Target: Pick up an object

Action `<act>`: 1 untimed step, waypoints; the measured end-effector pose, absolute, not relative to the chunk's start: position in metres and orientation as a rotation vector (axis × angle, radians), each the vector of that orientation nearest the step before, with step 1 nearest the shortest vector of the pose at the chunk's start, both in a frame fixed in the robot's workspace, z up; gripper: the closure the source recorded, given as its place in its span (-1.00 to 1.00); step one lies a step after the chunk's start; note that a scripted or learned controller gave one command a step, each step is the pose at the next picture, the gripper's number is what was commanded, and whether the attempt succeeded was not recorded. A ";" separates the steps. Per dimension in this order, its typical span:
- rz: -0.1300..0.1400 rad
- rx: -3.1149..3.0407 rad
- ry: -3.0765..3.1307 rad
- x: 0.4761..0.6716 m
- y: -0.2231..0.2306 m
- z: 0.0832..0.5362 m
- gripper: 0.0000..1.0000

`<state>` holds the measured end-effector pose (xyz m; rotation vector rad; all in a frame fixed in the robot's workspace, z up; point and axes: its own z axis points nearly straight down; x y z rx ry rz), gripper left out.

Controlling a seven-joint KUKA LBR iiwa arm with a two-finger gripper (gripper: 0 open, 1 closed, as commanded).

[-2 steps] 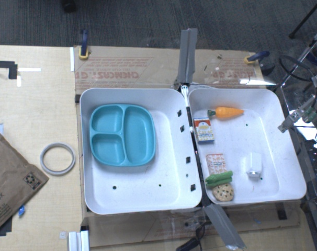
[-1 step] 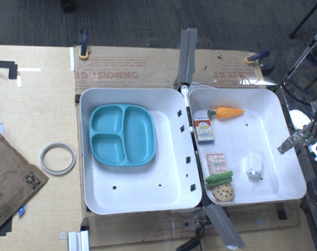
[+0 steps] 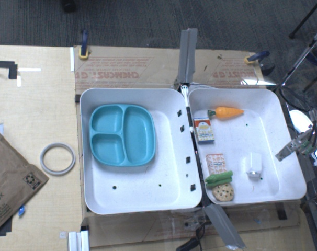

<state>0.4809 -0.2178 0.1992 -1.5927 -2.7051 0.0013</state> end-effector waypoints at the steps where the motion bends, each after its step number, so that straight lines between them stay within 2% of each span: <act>1: 0.001 -1.649 -2.672 0.479 -0.182 0.199 1.00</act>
